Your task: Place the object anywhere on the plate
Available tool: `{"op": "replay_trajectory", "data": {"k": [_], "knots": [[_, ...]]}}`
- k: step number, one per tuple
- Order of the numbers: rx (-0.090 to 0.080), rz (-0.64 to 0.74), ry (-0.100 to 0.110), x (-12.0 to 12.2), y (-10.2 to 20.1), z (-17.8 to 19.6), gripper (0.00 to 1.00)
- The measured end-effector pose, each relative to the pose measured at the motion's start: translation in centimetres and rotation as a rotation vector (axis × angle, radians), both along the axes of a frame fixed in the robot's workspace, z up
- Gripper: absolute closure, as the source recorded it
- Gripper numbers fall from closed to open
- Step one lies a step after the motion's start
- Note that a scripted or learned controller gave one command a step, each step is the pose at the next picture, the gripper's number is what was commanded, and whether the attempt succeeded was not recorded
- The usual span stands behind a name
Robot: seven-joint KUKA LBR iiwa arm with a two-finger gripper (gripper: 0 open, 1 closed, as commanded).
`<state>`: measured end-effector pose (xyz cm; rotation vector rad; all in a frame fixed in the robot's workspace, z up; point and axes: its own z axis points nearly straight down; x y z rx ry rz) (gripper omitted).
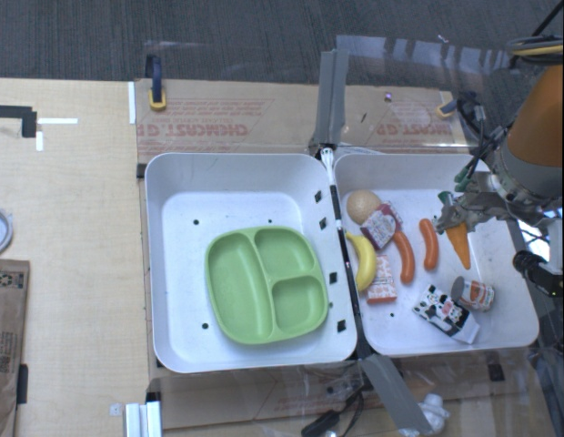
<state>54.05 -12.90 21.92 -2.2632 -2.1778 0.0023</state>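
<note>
We see the gripper (459, 215) low over the right bin (523, 335), at the top of an orange carrot (458, 244); whether it is spread or pinching the carrot, we cannot tell; the green plate (264, 285) sits bare in the left bin (173, 244), well apart; sausages (418, 248), a banana (362, 260) and a small can (473, 293) crowd nearby; we judge a loose hold on the tapered carrot could let it slip during the carry across the divider (341, 271)

Grey arm (528, 144) reaches in, wrist angled down.
</note>
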Motion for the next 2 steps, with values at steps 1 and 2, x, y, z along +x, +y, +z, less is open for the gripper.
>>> {"op": "replay_trajectory", "data": {"k": [1,2], "knots": [[0.000,-0.075,0.004,1.8,9.2,-2.9,1.00],[0.000,0.044,0.003,0.3,15.5,-1.7,1.00]]}}
